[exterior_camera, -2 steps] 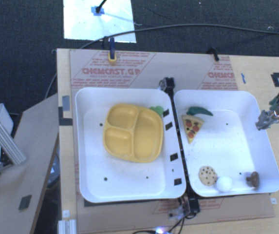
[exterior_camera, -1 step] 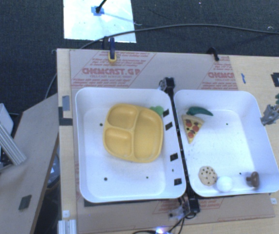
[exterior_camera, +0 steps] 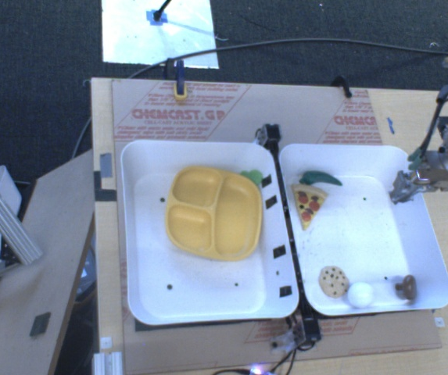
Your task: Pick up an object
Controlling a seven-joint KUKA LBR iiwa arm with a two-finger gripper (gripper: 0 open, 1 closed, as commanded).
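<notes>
Hand (exterior_camera: 406, 186) hangs over the right bin's (exterior_camera: 435, 248) rim — finger spread unclear, nothing visibly held.

In the right bin (exterior_camera: 380, 170) the middle floor lies bare. Obstacles ring it: a pizza slice (exterior_camera: 308, 205) and green pepper (exterior_camera: 320, 178) at the far left, and a cookie (exterior_camera: 333, 281), white ball (exterior_camera: 360, 294) and brown lump (exterior_camera: 406, 287) along the near wall. A yellow divided plate (exterior_camera: 214, 212) takes the left bin's (exterior_camera: 141, 209) centre.

Single fixed cam above bench (exterior_camera: 231, 100), slanted down, both bins (exterior_camera: 149, 287) framed, mid-range
</notes>
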